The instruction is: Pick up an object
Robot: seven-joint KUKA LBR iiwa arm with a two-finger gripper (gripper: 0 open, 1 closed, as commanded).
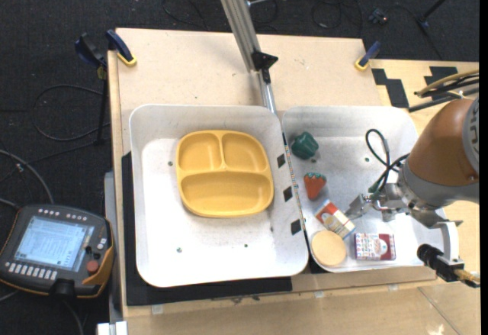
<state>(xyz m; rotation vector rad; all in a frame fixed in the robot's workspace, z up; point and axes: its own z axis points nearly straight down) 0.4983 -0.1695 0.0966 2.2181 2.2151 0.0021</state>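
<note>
Green block (305, 145), strawberry (315, 185), cartons and disc lie in right bin (396, 127).

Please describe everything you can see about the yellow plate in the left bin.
The yellow plate is a rounded square of plastic-looking material with three compartments: two small ones at the far side and one wide one nearer the camera. It lies flat, right side up, near the middle of the left bin. All compartments look empty, and nothing touches it.

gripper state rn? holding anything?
Gripper: over the right bin, just above the small red-and-white box. Open or shut cannot be told; no object visibly held.
</note>
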